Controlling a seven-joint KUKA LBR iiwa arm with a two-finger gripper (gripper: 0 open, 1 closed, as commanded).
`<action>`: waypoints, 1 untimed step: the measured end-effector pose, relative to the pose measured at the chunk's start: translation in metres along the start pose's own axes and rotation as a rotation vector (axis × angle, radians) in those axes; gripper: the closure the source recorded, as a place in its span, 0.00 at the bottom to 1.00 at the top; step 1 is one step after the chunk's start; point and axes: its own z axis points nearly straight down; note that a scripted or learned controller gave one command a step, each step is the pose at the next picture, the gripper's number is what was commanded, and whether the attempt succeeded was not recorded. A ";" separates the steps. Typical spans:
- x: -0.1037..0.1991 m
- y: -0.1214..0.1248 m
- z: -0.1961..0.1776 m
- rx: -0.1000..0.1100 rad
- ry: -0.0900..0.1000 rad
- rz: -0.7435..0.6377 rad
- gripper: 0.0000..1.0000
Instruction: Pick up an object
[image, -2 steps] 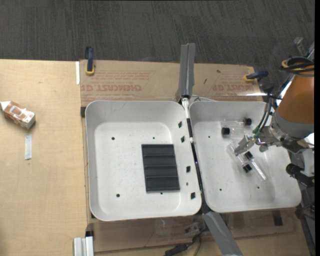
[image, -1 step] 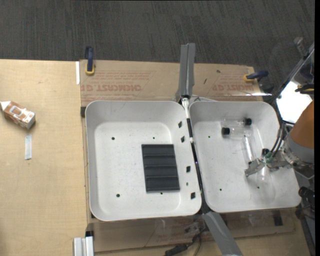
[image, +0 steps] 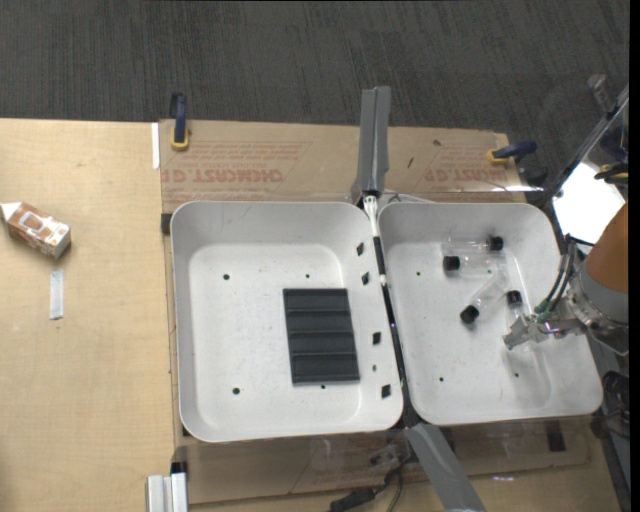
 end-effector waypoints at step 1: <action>0.067 0.031 -0.071 -0.002 -0.002 0.092 1.00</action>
